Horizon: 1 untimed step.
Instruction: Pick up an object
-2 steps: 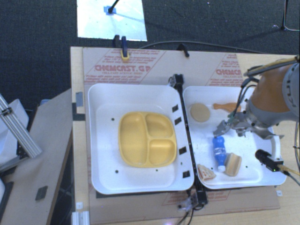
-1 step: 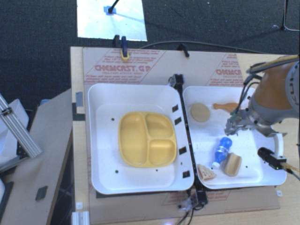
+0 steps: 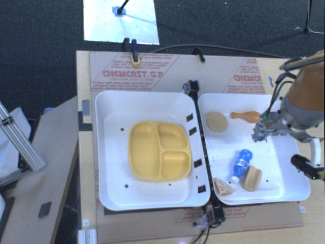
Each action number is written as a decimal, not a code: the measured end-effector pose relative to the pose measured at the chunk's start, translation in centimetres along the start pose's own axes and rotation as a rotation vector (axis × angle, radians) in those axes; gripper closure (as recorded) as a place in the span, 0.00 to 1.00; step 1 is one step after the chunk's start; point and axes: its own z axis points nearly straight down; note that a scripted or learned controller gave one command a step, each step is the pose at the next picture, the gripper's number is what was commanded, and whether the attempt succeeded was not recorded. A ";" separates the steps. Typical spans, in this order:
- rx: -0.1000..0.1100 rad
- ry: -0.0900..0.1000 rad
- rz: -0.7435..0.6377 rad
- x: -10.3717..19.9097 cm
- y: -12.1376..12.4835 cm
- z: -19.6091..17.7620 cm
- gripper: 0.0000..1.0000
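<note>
The right bin (image 3: 284, 194) holds a round tan disc (image 3: 217, 121), an orange-brown wooden spoon-like piece (image 3: 246, 116), a blue bottle (image 3: 241, 163), a tan wooden block (image 3: 251, 178) and a small wedge-shaped piece (image 3: 223, 187). My gripper (image 3: 260, 132) hangs over the bin's upper right part, just below the spoon-like piece and right of the disc. Nothing is visible between its fingers. The left bin (image 3: 109, 136) holds a yellow divided plate (image 3: 160, 150).
The arm's orange band and grey body cover the right bin's far right side. A black divider with clips (image 3: 199, 141) runs between the bins. An aluminium bar (image 3: 20, 141) lies off the bench to the left.
</note>
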 end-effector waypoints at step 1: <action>-0.001 0.000 -0.005 1.0 0.4 -5.1 1.00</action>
